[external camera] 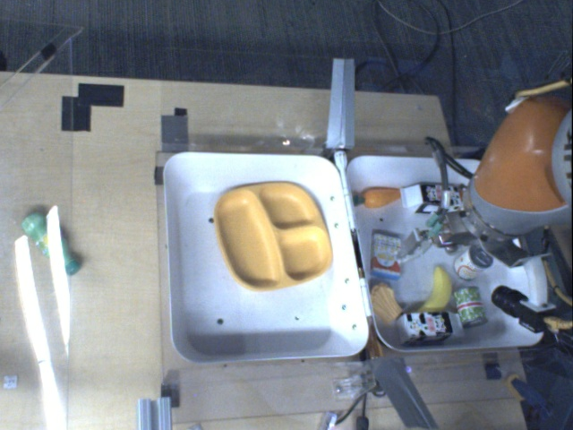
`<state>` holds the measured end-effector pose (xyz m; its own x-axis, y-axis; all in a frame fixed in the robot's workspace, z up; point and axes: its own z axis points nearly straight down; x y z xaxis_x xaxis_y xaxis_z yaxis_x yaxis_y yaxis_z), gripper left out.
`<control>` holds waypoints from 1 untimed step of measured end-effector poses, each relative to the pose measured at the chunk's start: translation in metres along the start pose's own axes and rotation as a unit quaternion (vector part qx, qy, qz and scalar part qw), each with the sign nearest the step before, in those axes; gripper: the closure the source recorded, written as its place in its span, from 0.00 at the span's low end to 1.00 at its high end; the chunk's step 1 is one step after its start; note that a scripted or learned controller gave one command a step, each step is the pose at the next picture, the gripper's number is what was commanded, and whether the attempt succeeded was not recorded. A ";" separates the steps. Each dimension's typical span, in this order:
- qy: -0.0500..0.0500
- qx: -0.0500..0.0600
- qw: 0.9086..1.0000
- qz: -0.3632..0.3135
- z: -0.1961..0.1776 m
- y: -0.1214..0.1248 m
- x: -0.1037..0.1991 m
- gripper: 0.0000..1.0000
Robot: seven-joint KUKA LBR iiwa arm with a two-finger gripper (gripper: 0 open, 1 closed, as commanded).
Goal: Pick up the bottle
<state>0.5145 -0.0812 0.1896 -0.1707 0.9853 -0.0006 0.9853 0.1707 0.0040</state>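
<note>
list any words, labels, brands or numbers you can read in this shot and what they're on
None can be read.
Small carton in the right bin: printed label, too blurred.
Black and white pack: markings too small.
Small can: label too blurred.
Black patches on the bench: plain shapes, no text.

Grey arm with orange band entering from right, gripper lowered, wrist angled left

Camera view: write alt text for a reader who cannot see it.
A grey robot arm with an orange band reaches from the right over the right white bin, which holds a banana, small cartons and cans. The left white bin holds a yellow divided tray; both bins sit on a pale wooden bench.
</note>
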 end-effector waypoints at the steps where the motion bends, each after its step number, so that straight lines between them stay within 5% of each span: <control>1: -0.002 -0.003 0.996 -0.091 0.099 -0.005 -0.041 0.00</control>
<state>0.5168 -0.1229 0.0908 -0.3455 0.9384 -0.0050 0.9384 0.3455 0.0099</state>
